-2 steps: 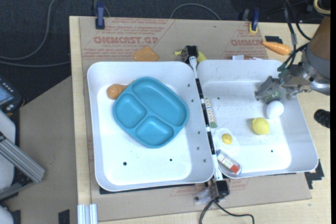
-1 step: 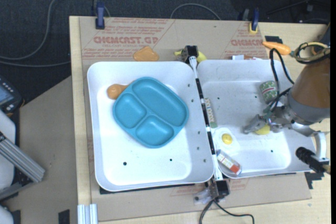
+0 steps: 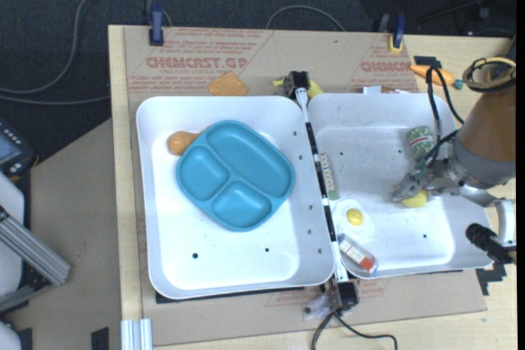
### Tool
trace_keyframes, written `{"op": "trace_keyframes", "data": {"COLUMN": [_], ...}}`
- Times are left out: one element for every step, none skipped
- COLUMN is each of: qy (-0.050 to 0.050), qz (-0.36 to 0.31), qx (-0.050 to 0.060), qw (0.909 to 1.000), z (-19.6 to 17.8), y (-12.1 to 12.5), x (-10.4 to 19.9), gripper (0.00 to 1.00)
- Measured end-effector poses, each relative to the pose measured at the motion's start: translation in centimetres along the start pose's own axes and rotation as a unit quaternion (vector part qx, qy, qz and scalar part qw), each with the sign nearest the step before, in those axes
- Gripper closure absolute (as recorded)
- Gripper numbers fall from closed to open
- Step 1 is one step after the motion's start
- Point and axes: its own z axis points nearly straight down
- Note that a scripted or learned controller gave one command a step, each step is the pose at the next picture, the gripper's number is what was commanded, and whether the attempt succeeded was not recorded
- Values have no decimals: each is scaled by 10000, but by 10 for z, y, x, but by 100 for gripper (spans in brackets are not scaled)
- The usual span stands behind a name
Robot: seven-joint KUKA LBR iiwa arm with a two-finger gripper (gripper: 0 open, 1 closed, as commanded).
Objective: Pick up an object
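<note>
We see the hand (image 3: 410, 191) low in the right bin (image 3: 385, 254), at a small yellow object (image 3: 417, 199) toward three o'clock; we cannot tell its grip, so nothing looks lifted yet.

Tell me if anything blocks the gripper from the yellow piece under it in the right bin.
Nothing visible does. The gripper sits right at the yellow piece in the right bin; the green-patterned object lies apart, farther back.
</note>
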Motion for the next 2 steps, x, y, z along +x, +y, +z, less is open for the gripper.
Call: {"op": "trace_keyframes", "data": {"qy": [14,4], "qz": [-29,-37], "qx": [13,-30], "qw": [10000,10000], "z": [10,-95], "y": [3,25], "x": [67,127], "gripper": [100,100]}}
